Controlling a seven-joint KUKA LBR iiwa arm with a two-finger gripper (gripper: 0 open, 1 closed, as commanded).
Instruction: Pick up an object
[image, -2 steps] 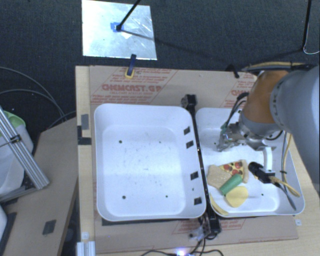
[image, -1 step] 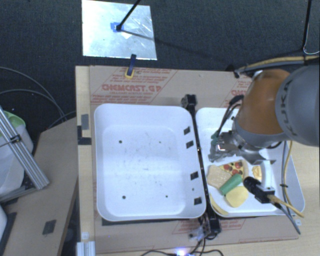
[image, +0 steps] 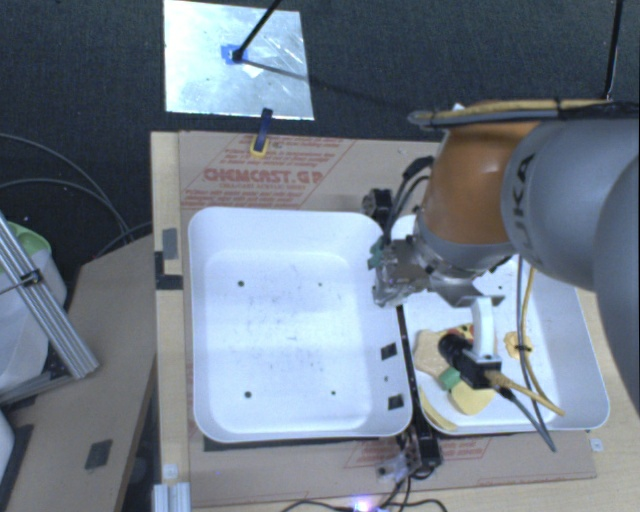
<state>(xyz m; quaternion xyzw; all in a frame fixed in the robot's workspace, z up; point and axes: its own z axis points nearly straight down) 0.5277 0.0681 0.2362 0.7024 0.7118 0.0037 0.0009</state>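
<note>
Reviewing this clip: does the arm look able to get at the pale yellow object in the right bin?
Probably yes. The pale yellow object lies in the right bin near its front-left corner, close beneath the wrist end of the arm; the bin wall beside it might crowd the approach.

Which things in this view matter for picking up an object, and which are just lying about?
Job: arm, right bin, pale yellow flat piece, small green piece.
Lying about: left bin, silver sheet, blue clip, metal frame.
</note>
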